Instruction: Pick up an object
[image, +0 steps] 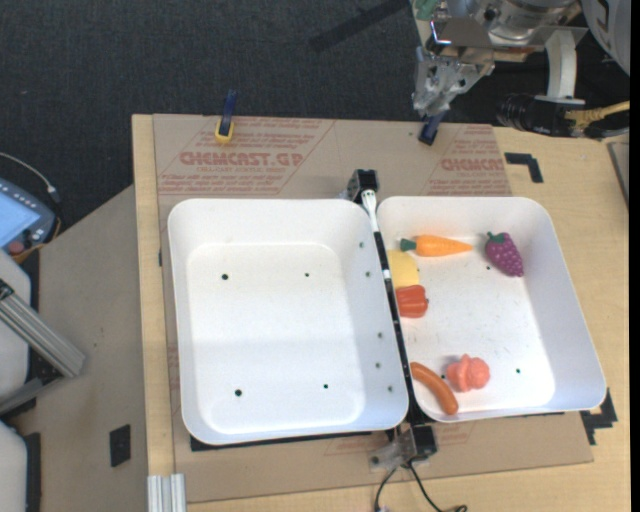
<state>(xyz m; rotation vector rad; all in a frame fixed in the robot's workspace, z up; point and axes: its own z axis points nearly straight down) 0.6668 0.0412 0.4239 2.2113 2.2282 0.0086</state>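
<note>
Your nearest long target, the carrot (438, 244), lies flat at the back of the right bin (560, 300) with its long axis across the bin — green top toward the divider, tip toward the grapes (505, 254); a yellow piece (402, 268) and red pepper (411, 300) sit against the divider, a sausage (434, 387) and pink piece (467, 373) near the front. Both bins — the left bin (190, 300) beside it — rest on a cardboard sheet (300, 150) on the bench, dark floor behind. The gripper (438, 95) hangs above the sheet's back edge, well apart from everything; you cannot tell how it stands.
</note>
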